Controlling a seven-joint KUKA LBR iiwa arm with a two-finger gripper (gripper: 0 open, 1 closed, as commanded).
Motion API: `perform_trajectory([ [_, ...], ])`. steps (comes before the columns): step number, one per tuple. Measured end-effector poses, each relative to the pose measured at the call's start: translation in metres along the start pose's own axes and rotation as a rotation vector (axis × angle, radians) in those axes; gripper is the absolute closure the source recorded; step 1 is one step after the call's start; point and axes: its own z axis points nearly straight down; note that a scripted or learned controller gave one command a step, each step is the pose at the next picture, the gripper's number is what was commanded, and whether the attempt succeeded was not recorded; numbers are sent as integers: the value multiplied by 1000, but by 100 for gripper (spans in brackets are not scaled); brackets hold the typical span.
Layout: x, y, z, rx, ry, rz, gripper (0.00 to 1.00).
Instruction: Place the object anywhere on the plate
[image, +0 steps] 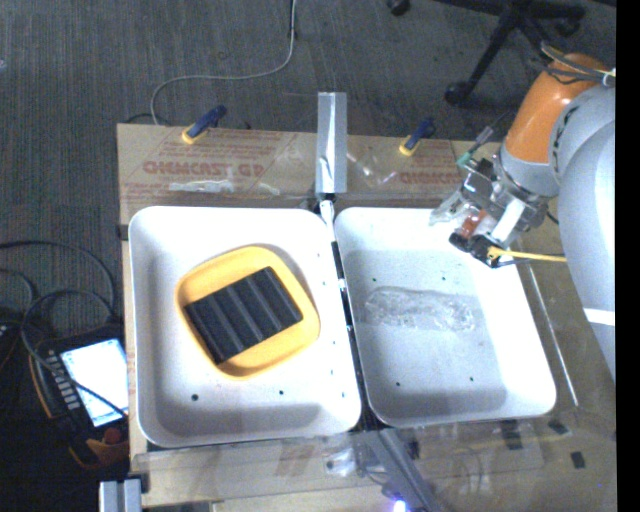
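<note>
The end effector (478, 228) hangs over the upper right corner of the right bin (520, 385), at the end of the grey arm (590, 150) with its orange band. It is small and cluttered with brackets at this slant, so I cannot tell whether it is released or clenched. A pale, crinkled patch sits against its left side, too blurred to name. A thin yellow line (535, 257) runs off to its right, and its far end is lost against the arm.

The black ribbed block (243, 313) lies well away to the left of the end effector and lower in the view, across the seam between the bins, in the left bin (160, 400). It rests flat on the yellow plate (200, 280), inside the plate's rim on every side. Its long axis runs slantwise, with the nearer end toward the end effector higher in the view and the farther end lower and to the left. The ribs run along that same line (three or four of them, hard to count).

Closer to the end effector, below it and to its left, a clear crumpled film (420, 308) lies on the floor of the right bin, apart from the walls. Its edges fade into the white. The bench (230, 165) shows beyond both bins, with a blue clamp (205, 122) at its far edge.
</note>
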Motion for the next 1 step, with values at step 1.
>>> perform_trajectory([
  [1, 55, -61, 18, 5, 0, 111, 100],
])
